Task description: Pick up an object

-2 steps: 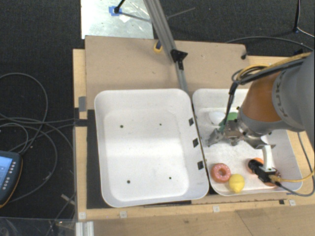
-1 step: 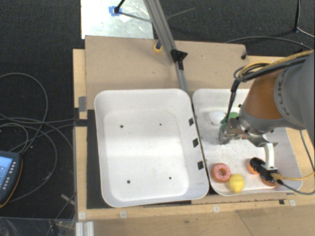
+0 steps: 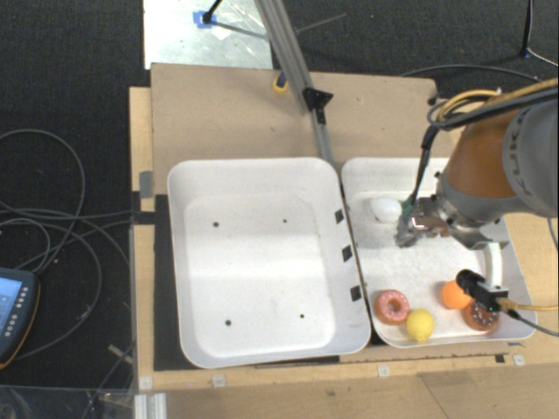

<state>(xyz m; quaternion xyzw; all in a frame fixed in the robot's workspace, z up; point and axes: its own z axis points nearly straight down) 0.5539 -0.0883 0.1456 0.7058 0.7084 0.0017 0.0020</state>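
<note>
KUKA arm's gripper hovers low in right bin, just beside white egg-shaped obj.; claw state can't be told. Nothing lifted yet; grasp & lift remain, by the look.

Both bins look like smooth white plastic, slightly matt. The bench is flat brown board, dull as cardboard. The arm has a satin orange band and grey shell. The donut has glossy pink icing; the lemon looks waxy; the egg is smooth white.
</note>
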